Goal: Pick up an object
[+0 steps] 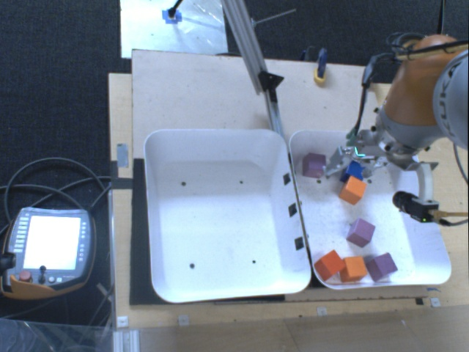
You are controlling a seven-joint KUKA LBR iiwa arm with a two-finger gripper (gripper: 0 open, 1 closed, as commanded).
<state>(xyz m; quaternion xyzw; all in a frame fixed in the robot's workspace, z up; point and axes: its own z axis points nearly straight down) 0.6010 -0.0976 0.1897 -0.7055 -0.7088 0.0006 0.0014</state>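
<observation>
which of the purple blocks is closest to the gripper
The purple block at the right bin's top left, just left of the gripper. The other two purple blocks lie lower.

Grey arm (pixel 451 97), orange wrist band, black cables, metallic end effector (pixel 355 163)

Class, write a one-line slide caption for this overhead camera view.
Grey-and-orange arm's gripper poised over a blue cube among purple and orange cubes in the right white bin.
</observation>
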